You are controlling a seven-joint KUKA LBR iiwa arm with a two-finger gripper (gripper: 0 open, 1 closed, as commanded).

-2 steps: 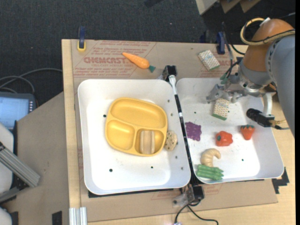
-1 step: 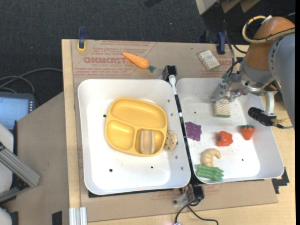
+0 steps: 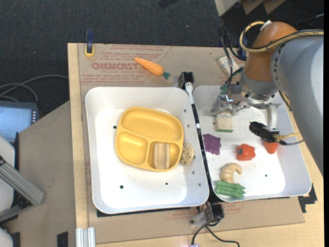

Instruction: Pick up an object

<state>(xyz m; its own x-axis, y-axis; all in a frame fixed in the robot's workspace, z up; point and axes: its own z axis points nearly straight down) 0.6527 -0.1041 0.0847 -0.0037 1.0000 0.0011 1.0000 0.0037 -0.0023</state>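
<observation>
A small pale block (image 3: 224, 122) with a grid-like texture sits in the far left part of the right bin (image 3: 288, 174). Its long axis runs from the bin's far side toward its near side, with the narrower upper end pointing up at the end effector (image 3: 226, 106). The end effector hangs directly over that end and seems to touch it, though the view is too coarse to be sure, and I cannot tell whether it is open or closed or has any hold on the block. Just nearer than the block lies a purple cluster (image 3: 211, 143), with a red pepper (image 3: 246, 152) to its right. Nearer still are a croissant (image 3: 230, 172) and green beans (image 3: 230, 189). In the left bin (image 3: 103, 138) a yellow divided plate (image 3: 149, 133) has a cookie (image 3: 187, 154) touching its right rim. A carrot (image 3: 149, 66) lies on the table (image 3: 118, 60) beyond the bins.
</observation>
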